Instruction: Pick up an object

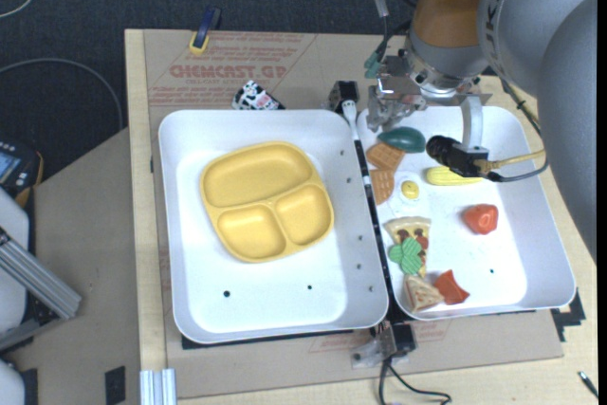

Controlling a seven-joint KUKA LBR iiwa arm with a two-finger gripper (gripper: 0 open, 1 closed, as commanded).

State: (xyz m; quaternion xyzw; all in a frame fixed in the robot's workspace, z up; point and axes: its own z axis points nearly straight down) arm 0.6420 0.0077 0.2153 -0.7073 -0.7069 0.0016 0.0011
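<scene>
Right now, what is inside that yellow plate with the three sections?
All three sections of the yellow plate show bare yellow plastic. The toy food lies in the right bin instead. The white bin floor directly under the plate is covered, so I cannot see it.
</scene>
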